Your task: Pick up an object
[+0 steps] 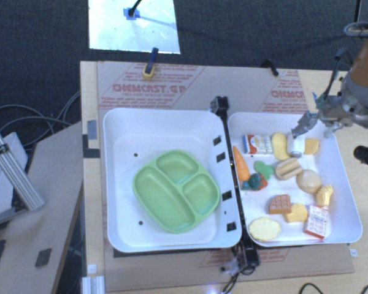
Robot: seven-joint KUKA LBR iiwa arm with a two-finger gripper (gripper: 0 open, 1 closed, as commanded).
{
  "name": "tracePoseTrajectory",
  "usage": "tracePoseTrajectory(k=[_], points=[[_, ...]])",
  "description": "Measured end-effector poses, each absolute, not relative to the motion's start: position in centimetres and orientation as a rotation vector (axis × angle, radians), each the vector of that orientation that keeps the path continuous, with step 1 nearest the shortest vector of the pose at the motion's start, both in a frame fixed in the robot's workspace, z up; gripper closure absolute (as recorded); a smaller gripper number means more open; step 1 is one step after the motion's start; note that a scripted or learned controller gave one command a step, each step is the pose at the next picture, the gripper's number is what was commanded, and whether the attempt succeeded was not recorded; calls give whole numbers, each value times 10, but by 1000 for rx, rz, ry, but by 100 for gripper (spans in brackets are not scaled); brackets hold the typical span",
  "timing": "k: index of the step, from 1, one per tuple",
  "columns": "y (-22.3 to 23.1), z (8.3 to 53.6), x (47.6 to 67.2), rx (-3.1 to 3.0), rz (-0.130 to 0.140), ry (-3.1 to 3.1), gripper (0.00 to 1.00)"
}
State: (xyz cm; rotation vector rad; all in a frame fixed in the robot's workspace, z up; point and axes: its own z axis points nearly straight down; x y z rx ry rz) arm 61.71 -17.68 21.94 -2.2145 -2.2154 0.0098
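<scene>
Over the right bin: gripper, fingers spread narrowly, holding nothing, tips just above toy foods — hot dog, carrot, waffle. Left bin: green divided plate.

Two shallow white bins are counted side by side — a left bin and a right bin.

Left bin: one green divided tray.

Right bin, toy food items — about twelve are counted:
- one carrot
- one hot dog bun
- one waffle
- one round bread roll
- one pale flat round piece at the near edge
- two printed packets, far left and near right

The remaining small pieces cannot be identified by kind.
</scene>
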Motion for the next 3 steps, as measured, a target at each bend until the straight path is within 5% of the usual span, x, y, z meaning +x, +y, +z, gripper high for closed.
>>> tracePoseTrajectory(k=[1, 3], points=[[-176, 227, 620, -2219, -2, -2226, 0], [-173, 129, 624, -2219, 1, -2223, 0]])
